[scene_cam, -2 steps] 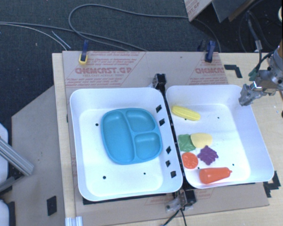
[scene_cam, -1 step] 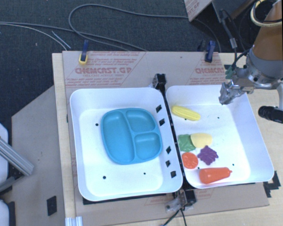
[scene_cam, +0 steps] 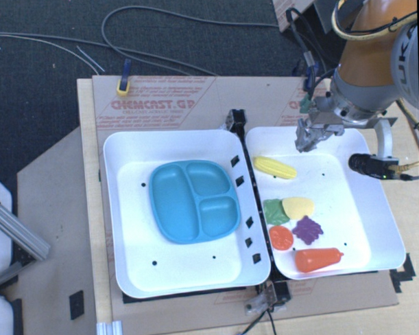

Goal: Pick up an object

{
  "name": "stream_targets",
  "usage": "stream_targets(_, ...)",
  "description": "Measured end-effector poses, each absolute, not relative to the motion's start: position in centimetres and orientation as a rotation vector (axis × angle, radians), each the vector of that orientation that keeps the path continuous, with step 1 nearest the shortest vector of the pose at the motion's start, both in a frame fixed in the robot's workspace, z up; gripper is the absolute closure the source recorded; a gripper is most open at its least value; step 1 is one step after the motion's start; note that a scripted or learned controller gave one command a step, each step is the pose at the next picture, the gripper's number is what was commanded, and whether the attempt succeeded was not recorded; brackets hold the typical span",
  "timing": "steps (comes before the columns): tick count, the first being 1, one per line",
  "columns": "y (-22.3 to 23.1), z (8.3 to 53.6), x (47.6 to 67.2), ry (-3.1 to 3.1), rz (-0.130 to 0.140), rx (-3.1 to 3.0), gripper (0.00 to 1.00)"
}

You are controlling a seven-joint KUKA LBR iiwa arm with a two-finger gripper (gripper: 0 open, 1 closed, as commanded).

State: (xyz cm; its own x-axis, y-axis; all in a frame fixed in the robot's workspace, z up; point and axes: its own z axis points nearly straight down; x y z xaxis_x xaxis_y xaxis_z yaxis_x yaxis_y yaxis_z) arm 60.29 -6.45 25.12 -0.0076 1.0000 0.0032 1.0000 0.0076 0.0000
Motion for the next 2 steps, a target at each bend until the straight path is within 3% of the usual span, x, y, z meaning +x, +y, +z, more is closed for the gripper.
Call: stream_targets(2, 4.8, 23.8, 62.2, -2.226, 0.001, -2.213, 1.00)
